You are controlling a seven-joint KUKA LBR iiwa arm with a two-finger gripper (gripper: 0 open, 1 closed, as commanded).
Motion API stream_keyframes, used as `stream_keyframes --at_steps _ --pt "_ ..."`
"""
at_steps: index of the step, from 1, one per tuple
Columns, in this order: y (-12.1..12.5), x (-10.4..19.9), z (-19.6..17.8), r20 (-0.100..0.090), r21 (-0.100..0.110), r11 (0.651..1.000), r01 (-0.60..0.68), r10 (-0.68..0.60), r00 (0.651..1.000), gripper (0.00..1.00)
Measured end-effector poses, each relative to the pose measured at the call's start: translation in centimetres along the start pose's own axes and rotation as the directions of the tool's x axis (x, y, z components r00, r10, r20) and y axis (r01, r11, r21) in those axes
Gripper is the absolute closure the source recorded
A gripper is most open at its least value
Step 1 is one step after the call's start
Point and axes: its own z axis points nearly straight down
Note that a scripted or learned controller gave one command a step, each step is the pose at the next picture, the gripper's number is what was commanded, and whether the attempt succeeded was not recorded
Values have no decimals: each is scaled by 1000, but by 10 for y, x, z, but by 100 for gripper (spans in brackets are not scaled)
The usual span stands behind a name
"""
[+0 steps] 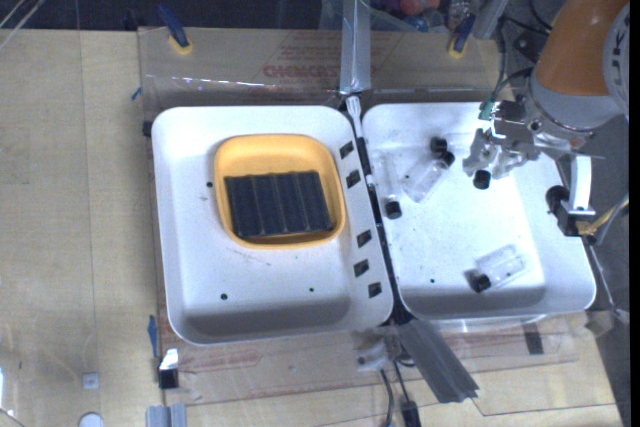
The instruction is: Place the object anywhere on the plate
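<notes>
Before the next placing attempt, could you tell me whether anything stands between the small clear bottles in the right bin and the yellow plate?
Yes: the raised divider where the two bins meet lies between the bottles and the yellow plate. A dark ridged object covers the plate's middle.

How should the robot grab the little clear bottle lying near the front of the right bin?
The clear bottle lies on its side, black cap toward the lower left. Probably best to come straight down and pinch across the middle of its body, fingers on its two long sides; the bin floor around it looks open.
</notes>
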Motion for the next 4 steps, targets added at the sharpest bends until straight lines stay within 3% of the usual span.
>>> stream_keyframes --at_steps 1,2,3,4 --pt "27 25 6 1 -3 974 226 -226 974 100" --pt "41 53 12 1 -4 912 410 -410 912 100" --pt "33 75 6 0 -2 830 558 -558 830 100" --pt "26 109 11 -1 -1 725 689 -689 725 100"
